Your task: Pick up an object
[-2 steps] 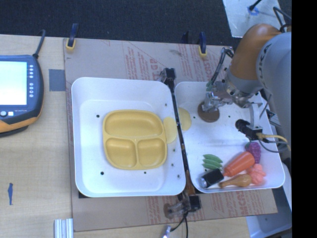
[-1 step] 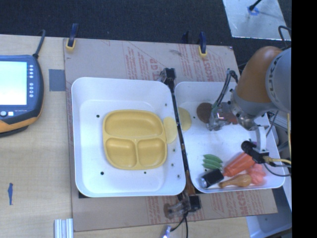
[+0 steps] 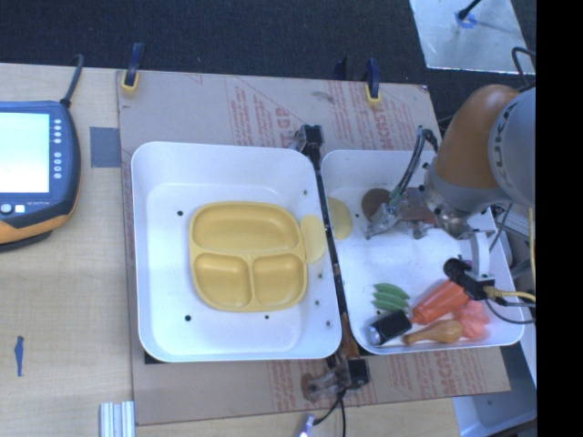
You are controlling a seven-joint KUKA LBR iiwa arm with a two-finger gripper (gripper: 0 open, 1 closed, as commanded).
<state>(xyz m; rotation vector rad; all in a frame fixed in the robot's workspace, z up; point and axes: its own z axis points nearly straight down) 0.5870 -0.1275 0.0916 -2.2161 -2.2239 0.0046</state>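
- Camera view: grey arm's gripper (image 3: 401, 218) low over the right shallow white bin (image 3: 401, 285), upper part.
- Cannot tell how it stands, open or shut; nothing seen held.
- Small green pod-shaped toy (image 3: 390, 294), orange carrot-like toy (image 3: 439, 302), pink piece (image 3: 475, 320), tan wooden-looking piece (image 3: 435, 333), black block (image 3: 390, 325) clustered in that bin's near corner.
- Yellow three-compartment plastic tray (image 3: 247, 253) in the left white bin (image 3: 164, 244).

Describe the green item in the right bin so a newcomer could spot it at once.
Start at the right shallow white bin and go to the cluster along its near edge. The small flat green leaf-shaped toy lies at the cluster's upper left, just above a black-and-white cylinder and left of the orange carrot-shaped toy. It is the only green thing there.
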